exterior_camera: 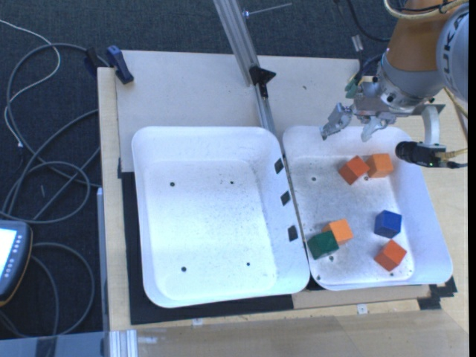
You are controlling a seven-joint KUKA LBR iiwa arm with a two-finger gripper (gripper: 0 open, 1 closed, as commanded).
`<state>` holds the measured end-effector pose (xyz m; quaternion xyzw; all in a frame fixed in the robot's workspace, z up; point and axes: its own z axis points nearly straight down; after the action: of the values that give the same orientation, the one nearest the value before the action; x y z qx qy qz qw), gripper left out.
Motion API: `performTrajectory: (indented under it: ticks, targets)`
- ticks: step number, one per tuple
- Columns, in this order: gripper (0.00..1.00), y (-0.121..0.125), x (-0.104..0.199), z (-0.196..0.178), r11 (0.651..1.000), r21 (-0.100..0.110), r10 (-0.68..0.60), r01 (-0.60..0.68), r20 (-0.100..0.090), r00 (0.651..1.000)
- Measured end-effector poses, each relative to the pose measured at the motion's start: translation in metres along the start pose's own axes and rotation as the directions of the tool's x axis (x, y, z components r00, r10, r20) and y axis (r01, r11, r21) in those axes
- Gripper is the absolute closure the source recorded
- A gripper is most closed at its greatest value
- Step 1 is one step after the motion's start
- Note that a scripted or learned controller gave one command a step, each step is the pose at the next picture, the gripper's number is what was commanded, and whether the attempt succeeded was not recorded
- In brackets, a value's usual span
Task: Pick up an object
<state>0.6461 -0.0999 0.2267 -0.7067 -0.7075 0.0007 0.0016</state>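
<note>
The right bin (416, 270) holds several blocks. Two orange ones (354, 169) (380, 165) sit side by side near its far end. A blue block (387, 223) lies by the right wall, with an orange-red block (390, 255) in front of it. A green block (323, 244) touches a small orange block (341, 230) near the left wall. My gripper (349, 126) hangs open above the bin's far edge, its two fingers spread and nothing between them, up and left of the orange pair.
The left bin (149, 199) stands beside the right one. A slanted metal rail (236, 36) runs down to the gap between the bins. Cables lie on the dark floor at left. A blue clamp (119, 63) grips the board's far left corner.
</note>
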Motion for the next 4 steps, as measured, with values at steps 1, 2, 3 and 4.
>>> performTrajectory:
  ticks: [1,2,3,4]
  targets:
    - [0.00,0.003,0.068,0.026,1.000,0.002,-0.006,0.006,-0.002,1.000]
    - [0.00,-0.061,0.023,-0.049,1.000,-0.006,0.006,-0.006,0.002,1.000]
    - [0.00,-0.092,0.054,-0.038,1.000,0.001,-0.001,0.001,-0.001,1.000]
    - [0.00,-0.105,-0.042,-0.077,1.000,-0.008,0.009,-0.008,0.006,1.000]
